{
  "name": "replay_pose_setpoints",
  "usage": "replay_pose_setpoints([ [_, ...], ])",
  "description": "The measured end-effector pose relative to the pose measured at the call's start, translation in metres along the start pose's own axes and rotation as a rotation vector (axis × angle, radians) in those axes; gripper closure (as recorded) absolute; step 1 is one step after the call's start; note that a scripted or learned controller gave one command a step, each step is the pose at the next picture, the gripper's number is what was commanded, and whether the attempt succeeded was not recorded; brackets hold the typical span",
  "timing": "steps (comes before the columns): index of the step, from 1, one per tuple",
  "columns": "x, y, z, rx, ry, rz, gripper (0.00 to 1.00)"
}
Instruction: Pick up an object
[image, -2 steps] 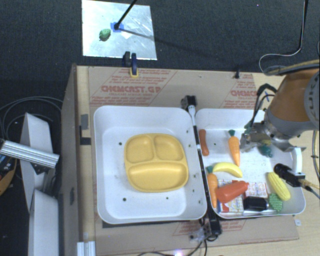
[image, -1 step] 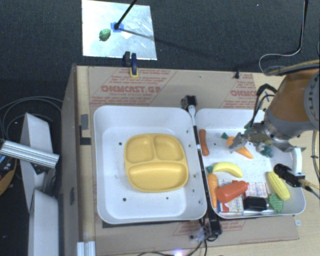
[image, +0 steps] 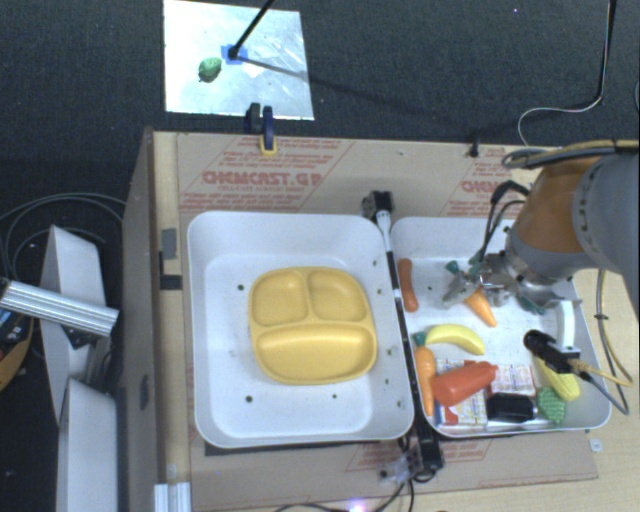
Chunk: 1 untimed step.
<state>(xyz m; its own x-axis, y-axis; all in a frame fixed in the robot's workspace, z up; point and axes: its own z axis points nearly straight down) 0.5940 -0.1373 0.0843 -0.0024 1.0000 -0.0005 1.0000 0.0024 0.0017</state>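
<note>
From up above, two white bins sit side by side on the bench. The left bin (image: 215, 330) has a yellow plate (image: 310, 325) with three parts. The right bin (image: 590, 415) is full of toy food.

The arm comes in from the right, and its gripper (image: 478, 288) is low in the right bin. A small orange carrot (image: 484, 306) lies right at its tip, touching it or nearly so. I cannot tell if the grabbing parts are apart or together; they are too small and dark.

Just beside the carrot is a yellow banana (image: 456, 338). A red sausage (image: 408, 285) lies by the bin's left wall.

I think the arm is going for the carrot. To do it well, it should come straight down over the carrot's middle, squeeze across the thin side, and lift slowly so the banana is not bumped.
</note>
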Motion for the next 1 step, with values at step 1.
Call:
replay_pose_setpoints([
  [1,0.0000,0.0008,-0.0107,-0.002,0.000,-0.001,1.00],
])
